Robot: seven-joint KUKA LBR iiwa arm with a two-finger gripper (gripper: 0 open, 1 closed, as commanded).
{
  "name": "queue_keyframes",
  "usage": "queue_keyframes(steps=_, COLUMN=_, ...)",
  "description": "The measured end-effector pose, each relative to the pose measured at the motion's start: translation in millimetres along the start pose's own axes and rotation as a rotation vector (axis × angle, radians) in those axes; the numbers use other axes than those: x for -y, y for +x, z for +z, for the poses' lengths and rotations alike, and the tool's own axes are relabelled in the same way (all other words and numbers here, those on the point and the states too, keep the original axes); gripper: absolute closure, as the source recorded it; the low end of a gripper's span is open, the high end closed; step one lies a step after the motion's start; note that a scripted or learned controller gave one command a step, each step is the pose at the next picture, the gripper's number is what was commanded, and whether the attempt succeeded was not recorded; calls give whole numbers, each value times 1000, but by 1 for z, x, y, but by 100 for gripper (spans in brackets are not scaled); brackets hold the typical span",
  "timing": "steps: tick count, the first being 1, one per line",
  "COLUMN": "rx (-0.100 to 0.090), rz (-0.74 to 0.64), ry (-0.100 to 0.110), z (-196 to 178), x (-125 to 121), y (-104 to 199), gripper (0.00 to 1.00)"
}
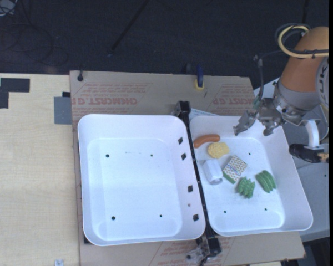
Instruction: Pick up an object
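The right bin (288, 215) holds several small items: an orange sausage (206, 141), a yellow round piece (218, 149), a grey-white cylinder (213, 172), a checkered yellow-and-white block (235, 168), and two green vegetable pieces (246, 188) (266, 181). My gripper (257, 124) hangs over the bin's far right rim, above and to the right of the items. Its fingers are spread apart with nothing between them.
The left bin (89, 148) lies beside the right one, with a black clip divider (190, 165) between them. Both sit on a cardboard sheet (133, 96). A blue clamp (200, 77) stands at the sheet's far edge.
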State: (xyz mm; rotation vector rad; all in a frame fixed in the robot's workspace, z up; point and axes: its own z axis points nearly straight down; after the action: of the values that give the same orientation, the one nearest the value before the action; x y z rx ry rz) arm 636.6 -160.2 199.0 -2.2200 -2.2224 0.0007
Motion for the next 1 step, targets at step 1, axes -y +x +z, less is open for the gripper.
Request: queue_keyframes(steps=1, rx=-1, rz=7, ry=10, z=46, x=70, y=-56, gripper=0)
